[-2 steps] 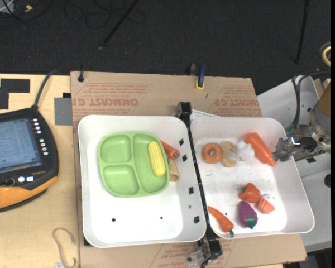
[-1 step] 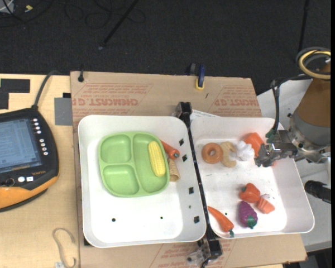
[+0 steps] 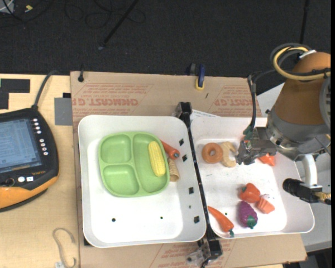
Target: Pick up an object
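The gripper (image 3: 247, 152) sits low in the right bin (image 3: 290, 219), at its upper middle, and whether it is open or closed cannot be told from this slant. Nearest to it is a beige piece (image 3: 229, 154), just beside it on the view's left, with a donut (image 3: 213, 153) touching that piece further left; either looks the likeliest pick, calling for only a small shift toward the view's left. An orange piece (image 3: 267, 160) lies just to the gripper's right. Lower in the same bin are a red pepper (image 3: 249, 192), a small orange-red piece (image 3: 265, 205), a purple eggplant (image 3: 247, 214) and a carrot (image 3: 220, 219) whose long axis runs diagonally. The left bin (image 3: 92, 216) holds one green tray (image 3: 118, 169) carrying one corn cob (image 3: 157, 157) lying lengthwise up and down the view, plus two small items at the tray's right edge.
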You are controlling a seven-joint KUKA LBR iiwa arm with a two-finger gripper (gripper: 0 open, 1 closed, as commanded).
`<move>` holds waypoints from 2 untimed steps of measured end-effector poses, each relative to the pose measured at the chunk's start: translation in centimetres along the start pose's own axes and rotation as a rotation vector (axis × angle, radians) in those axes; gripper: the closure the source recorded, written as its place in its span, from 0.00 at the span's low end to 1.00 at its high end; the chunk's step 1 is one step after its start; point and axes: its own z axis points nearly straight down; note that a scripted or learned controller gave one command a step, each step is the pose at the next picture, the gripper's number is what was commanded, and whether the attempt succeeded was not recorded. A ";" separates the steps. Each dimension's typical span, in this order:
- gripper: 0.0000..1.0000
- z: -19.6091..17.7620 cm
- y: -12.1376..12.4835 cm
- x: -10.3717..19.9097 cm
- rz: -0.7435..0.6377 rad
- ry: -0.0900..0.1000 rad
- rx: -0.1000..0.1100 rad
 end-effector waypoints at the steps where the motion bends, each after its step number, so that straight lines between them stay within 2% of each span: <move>1: 1.00 1.2 0.1 4.9 0.002 -0.001 0.002; 2: 1.00 -0.4 0.6 10.0 0.001 -0.001 0.000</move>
